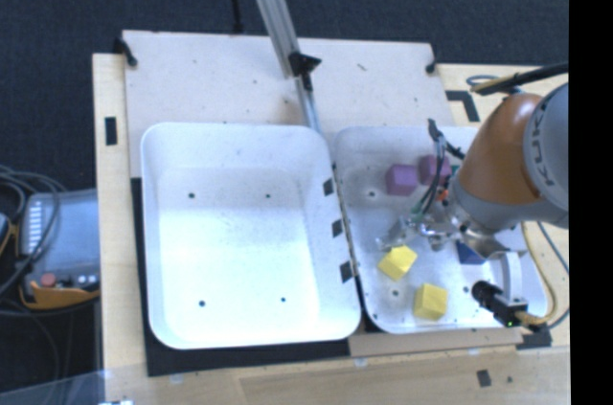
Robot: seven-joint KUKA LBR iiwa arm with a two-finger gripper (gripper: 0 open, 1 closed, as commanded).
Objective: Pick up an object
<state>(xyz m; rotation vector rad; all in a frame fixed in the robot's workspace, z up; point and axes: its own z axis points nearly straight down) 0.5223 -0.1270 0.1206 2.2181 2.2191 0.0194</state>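
My two bins [239,236] look like glossy white plastic, speckled with dirt. The yellow blocks [397,261] seem matt foam. The bench [220,78] is pale, speckled wood.

One fixed camera looks down from above the bench [115,202] at a slant, far enough back to take in both white bins: the left bin [239,231] and the right bin [369,298]. Dark floor shows along the top and left. The arm [512,159] enters from the right edge.
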